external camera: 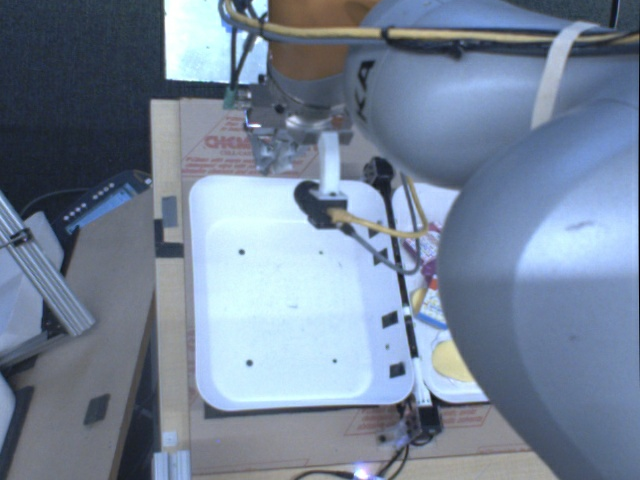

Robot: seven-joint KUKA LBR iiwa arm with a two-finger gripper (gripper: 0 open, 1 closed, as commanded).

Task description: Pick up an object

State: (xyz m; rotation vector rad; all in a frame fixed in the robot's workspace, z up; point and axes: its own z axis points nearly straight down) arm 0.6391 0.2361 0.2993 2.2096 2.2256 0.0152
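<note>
Hanging gripper (272, 158) at rim of bin (290, 313)

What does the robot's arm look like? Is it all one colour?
No. The arm is big, round and smooth grey, with an orange band above the wrist. A yellow cable and thinner dark ones run along it, and a pale strap wraps round one grey part. At the tip sits a small silvery metal gripper.

Left bin (290, 308) and right bin (458, 396) on bench (168, 298)
</note>
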